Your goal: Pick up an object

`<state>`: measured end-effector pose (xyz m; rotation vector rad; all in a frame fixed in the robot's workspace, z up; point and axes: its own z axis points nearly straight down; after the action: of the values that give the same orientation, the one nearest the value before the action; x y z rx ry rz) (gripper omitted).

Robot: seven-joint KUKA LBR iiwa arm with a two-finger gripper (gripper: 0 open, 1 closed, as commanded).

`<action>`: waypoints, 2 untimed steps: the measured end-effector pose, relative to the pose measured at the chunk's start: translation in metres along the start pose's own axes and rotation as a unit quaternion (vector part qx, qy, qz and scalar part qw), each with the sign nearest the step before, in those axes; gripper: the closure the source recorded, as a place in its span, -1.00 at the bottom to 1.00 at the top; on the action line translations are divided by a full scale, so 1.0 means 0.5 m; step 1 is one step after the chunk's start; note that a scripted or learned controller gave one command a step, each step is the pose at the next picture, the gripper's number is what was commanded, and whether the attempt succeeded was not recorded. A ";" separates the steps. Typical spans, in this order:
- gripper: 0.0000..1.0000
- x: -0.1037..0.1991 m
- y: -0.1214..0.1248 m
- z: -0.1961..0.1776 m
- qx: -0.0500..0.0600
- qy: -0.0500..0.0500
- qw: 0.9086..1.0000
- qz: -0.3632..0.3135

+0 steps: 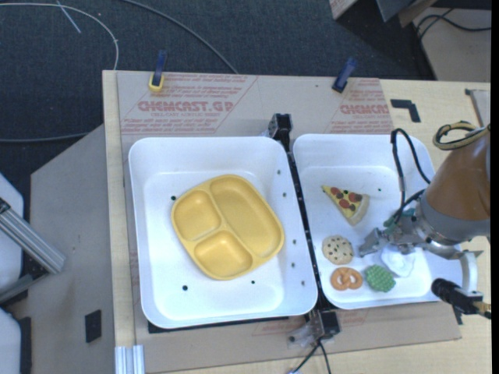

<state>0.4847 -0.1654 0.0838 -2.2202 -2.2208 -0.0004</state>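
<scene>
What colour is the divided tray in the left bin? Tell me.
Yellow. The tray shows plainly in the camera view, lying in the left bin.

Single fixed camera, mounted above the bench, looking down at a slant from far enough back to take in both white bins: the left bin [148,209] with the yellow divided tray [226,224] sits mid-frame, the right bin [312,158] toward the right side. The bench's far edge, with its two blue clamps [158,72], runs across the upper part of the frame, and dark carpet [234,22] with a loose cable [93,10] lies beyond it. The arm [460,193] enters from the right side, over the right bin.
</scene>
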 end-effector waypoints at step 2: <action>1.00 -0.020 0.011 -0.123 -0.002 -0.001 1.000 0.000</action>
<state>0.4904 -0.1756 0.1451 -2.2236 -2.2235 -0.0023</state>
